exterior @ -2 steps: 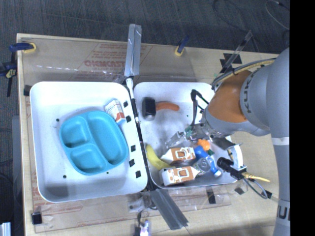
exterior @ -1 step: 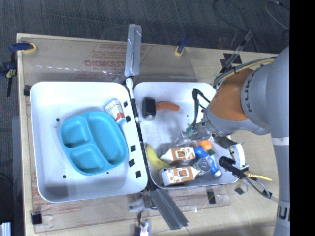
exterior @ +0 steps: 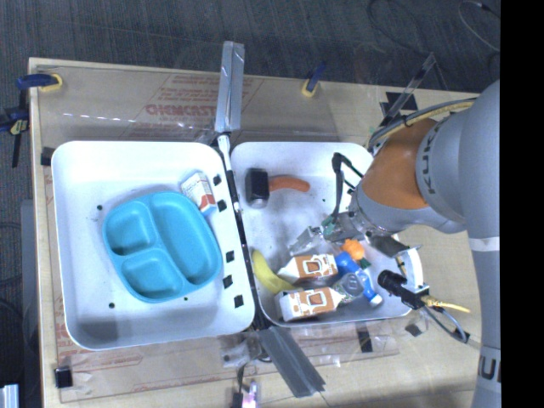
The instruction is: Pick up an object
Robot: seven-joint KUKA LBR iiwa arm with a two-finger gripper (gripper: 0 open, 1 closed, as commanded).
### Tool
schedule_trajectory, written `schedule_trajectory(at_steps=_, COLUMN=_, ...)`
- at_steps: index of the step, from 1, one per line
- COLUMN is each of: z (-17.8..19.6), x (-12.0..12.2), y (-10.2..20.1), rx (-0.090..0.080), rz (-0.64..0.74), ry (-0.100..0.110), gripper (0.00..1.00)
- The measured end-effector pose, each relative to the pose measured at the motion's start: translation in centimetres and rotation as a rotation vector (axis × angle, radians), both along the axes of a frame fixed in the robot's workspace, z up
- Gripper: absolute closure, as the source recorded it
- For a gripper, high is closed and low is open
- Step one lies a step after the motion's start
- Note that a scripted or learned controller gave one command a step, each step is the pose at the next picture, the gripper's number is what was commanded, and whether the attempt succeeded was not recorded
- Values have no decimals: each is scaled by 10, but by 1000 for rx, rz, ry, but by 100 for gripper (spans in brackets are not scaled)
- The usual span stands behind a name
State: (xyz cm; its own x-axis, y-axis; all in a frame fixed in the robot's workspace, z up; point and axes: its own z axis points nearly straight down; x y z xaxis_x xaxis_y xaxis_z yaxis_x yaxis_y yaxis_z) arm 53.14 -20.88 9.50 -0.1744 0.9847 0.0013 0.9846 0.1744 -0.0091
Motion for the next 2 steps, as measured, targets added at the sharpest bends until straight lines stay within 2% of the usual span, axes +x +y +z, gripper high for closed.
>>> schedule_trajectory(at_steps=1, z=71, x=90, y=0, rx=0, rz=6, ry=-6, gripper=0)
schedule_trajectory(at_steps=2, z=71, x=89, y=0, rx=1, rz=6, ry=-5, gripper=0)
